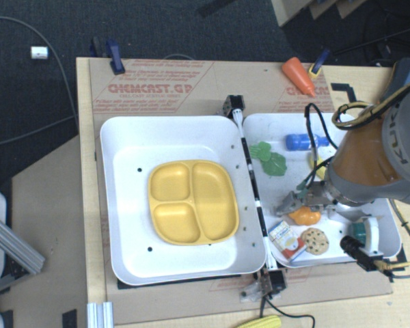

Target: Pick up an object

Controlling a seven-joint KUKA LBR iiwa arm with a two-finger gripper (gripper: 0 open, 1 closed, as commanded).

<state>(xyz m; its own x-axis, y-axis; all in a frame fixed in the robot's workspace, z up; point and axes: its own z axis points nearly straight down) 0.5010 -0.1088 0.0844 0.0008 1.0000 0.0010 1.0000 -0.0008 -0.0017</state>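
Two white bins are sitting side by side in the camera view, and the right bin point(391, 232) is serving as landmark. Inside it, near its middle, the gripper point(302, 201) is hanging just above an orange object point(305, 216). Whether it is gripping cannot be told, so the pick is looking unfinished: closing and lifting are remaining. The orange object is lying with its long axis running roughly left to right. A cookie point(315, 240) is lying nearer the bin's front wall.
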